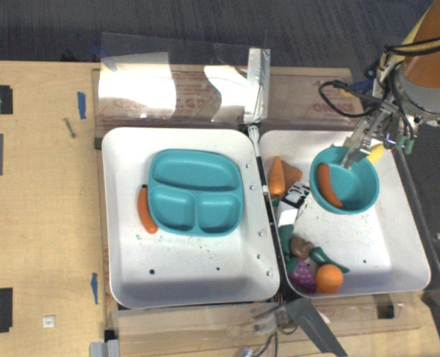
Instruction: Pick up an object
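Note:
In the right bin (398, 251), a teal bowl (354, 188) sits tilted at the back, with an orange sausage-shaped piece (328, 185) lying inside it. My gripper (356, 155) reaches in from the upper right and is at the bowl's far rim. Its grey fingers (362, 141) straddle that rim, one inside the bowl, and they are shut on it. A small yellow part (376, 152) shows just right of the fingers.
Along the right bin's left side lie an orange carrot piece (278, 175), a white and black item (293, 199), a brown lump (301, 245), purple grapes (304, 274) and an orange (329, 277). The left bin (123, 266) holds a teal divided tray (196, 192) and an orange stick (147, 210).

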`<state>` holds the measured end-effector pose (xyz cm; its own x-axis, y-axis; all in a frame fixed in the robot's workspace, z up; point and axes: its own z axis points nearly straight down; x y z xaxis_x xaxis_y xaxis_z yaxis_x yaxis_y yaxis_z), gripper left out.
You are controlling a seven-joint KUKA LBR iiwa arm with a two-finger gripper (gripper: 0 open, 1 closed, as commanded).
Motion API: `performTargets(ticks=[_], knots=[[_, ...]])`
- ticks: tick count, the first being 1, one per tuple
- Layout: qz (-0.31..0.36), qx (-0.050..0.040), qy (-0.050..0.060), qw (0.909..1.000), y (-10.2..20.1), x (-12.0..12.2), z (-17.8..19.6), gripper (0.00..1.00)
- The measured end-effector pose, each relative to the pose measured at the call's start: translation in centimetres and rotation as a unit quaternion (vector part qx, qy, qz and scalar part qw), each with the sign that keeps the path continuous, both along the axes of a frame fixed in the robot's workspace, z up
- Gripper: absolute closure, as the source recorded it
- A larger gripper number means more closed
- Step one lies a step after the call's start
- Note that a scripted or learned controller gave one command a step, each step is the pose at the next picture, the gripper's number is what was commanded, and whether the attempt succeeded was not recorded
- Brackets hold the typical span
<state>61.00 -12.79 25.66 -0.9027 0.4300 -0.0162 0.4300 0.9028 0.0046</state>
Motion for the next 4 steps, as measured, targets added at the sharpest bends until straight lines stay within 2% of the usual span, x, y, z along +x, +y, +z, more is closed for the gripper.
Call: performTargets(ticks=[1,2,3,4], knots=[[0.000,0.0010,0.006,1.0000,0.0,-0.2,-0.6,0.00],[0.013,0.0009,0.006,0.9999,-1.1,-8.5,-14.6,0.00],[-0.015,0.0001,0.004,0.9999,-8.2,-3.5,-16.0,0.00],[-0.079,0.0005,0.001,0.9969,-5.7,-2.8,-16.6,0.00]])
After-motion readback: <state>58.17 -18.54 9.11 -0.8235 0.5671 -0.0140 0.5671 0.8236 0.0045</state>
